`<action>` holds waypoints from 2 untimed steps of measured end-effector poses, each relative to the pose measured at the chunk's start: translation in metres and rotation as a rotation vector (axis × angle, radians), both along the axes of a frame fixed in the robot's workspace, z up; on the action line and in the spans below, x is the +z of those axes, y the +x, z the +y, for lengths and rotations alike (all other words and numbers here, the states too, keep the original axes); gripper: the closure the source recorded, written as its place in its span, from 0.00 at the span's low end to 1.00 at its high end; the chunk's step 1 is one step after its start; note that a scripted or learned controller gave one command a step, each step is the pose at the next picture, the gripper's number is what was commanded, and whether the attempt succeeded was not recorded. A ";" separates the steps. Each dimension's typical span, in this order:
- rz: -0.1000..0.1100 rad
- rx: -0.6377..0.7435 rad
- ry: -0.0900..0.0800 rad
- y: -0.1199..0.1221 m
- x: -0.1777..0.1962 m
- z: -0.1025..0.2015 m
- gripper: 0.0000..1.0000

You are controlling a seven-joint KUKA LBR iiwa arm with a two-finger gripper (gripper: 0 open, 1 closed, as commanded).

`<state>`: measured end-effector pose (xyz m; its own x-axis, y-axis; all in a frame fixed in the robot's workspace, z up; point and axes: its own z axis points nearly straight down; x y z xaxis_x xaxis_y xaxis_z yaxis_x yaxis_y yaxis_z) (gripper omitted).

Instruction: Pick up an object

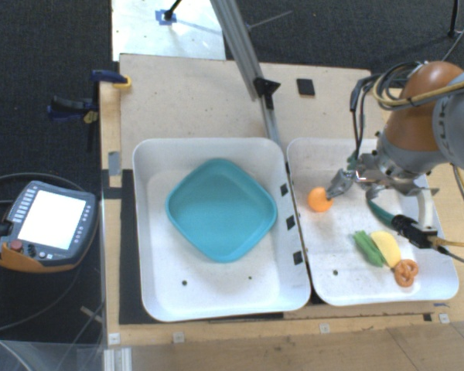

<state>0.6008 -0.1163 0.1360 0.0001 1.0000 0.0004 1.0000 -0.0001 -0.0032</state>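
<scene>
Orange ball: a small round orange ball (319, 199) lies on the floor of the right shallow white bin (332, 288), in its upper left part, near the wall that the two bins share.
Tool: the two-finger tool (338, 185) is low over the right bin, just beside the orange ball on its upper right; its tip seems to touch the ball or nearly so, I cannot tell which. If its fingers are open or closed, I cannot tell, and the ball is not seen between them.
Arm: the grey arm with the orange band (417, 118) comes in from the right, with cables looping over it.
Other things in the right bin: a green long piece (367, 248), a yellow banana-shaped piece (387, 247) just beside it, and a small orange pretzel-shaped piece (405, 273) touching the yellow one at its lower end. They lie together in the lower right part, well apart from the ball.
Left bin: the left shallow white bin (158, 296) holds a teal square plate with rounded corners (222, 209), turned like a diamond, near the middle.
Worktop: the light wooden worktop (185, 99) carries both bins; a grey metal pole (240, 37) crosses it at a slant from the top.
Beside the worktop: a hand-held control pendant with a bright screen (45, 224) lies on the dark floor at the left.
</scene>
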 end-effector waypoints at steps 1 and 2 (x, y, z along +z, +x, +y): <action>-0.010 0.000 -0.002 0.002 -0.016 -0.001 0.00; -0.009 0.000 -0.001 0.002 -0.007 -0.001 1.00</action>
